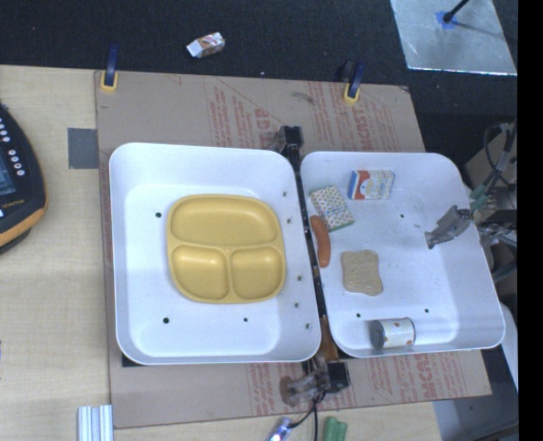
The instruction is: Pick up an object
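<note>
Five small items sit in the right white bin [473, 320]; gripper [447, 227] at its right edge, jaw state unclear. Best target: isolated tan bread slice [361, 272], approached straight down.

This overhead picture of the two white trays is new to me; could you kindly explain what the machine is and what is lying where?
One camera fixed above a bench looks down at a slant. The machine is a robot arm reaching in from the right; its hand hovers at the right bin's far right side, with nothing visibly held. The left bin holds a yellow divided plate. The right bin holds a small red, white and blue carton, a patterned square packet, an orange sausage, a tan bread slice and a small can on its side. A control tablet lies at the far left.
</note>
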{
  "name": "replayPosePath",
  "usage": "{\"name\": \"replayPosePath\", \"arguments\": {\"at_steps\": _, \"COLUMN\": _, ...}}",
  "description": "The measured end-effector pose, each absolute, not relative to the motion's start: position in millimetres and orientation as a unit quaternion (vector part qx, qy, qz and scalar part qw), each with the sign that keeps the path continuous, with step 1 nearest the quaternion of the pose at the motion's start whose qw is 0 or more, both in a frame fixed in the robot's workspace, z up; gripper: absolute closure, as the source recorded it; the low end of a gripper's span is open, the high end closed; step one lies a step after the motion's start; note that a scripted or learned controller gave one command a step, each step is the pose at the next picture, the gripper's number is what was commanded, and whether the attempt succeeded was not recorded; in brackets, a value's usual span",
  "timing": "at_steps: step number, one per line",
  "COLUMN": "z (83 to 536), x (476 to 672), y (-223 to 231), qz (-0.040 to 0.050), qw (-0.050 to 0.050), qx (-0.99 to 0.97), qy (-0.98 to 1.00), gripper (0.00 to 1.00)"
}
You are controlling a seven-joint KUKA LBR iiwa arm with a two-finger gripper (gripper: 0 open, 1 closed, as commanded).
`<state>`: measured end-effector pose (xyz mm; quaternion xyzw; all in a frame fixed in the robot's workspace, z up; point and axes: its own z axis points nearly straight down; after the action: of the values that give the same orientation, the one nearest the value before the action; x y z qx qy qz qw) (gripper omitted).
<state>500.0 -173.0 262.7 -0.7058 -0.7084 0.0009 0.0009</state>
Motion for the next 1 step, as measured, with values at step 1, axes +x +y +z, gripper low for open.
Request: {"name": "replayPosePath", "arguments": {"at_steps": 1, "z": 169.8, "x": 512.9, "y": -95.5, "qz": 0.0018, "qw": 0.001, "qx": -0.705, "qy": -0.710, "gripper": 0.00}}
